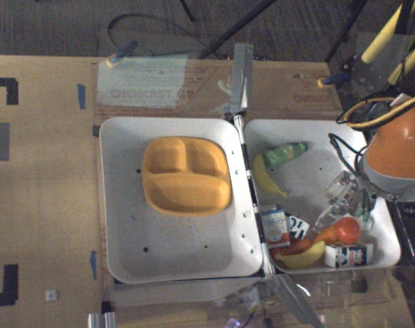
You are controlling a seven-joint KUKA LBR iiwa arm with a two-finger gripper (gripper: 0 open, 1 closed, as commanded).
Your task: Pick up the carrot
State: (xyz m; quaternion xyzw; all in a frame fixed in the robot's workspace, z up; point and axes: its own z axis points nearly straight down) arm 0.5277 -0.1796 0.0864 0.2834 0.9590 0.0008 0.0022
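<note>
The slim orange carrot point(315, 238) is lying in the right shallow white bin point(385, 251), touching a yellow banana point(304, 257). The transparent two-finger claw point(344, 198) is hovering just above; its opening I cannot tell.

We find no text that we can read. The cardboard point(276, 87) behind the bins bears printed lettering, too blurred to make out. The small cartons point(274, 225) and point(348, 255) in the right bin point(310, 176) carry printing, likewise illegible to us.
</note>
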